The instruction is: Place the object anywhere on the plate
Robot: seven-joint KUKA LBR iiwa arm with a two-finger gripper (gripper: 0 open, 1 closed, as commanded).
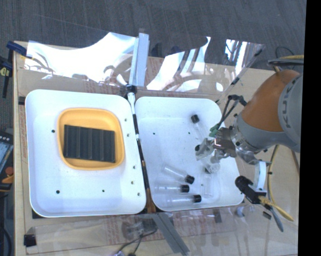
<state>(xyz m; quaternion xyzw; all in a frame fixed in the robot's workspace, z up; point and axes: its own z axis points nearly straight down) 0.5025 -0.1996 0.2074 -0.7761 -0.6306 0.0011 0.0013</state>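
Although the gripper [212, 151] was seen plainly above the right bin [160, 130], toward that bin's 3 o'clock edge, its width could not be told from the slanted view, nor could anything be made out as gripped in it. A clear tube [213, 167] was seen lying just beside the gripper at its 6 o'clock, on the bin floor; whether the two were touching could not be told.

Three more clear tubes with black caps were found in the same bin, toward its 6 o'clock edge: an upper tube [175, 173] set at a slant, a middle tube [171, 188] lying nearly level, and a lower tube [182, 200] close to the bin wall. A small black cap [194, 118] was seen alone at the gripper's 11 o'clock.

The orange band [269, 105] of the arm was seen at the gripper's 2 o'clock, beyond the bin's rim.

The yellow plate [87, 116] was placed in the left bin [38, 162], at the gripper's 9 o'clock and well apart from it, with a dark ridged insert [90, 143] laid across its middle. All the tubes were located in the right bin, none on the plate.
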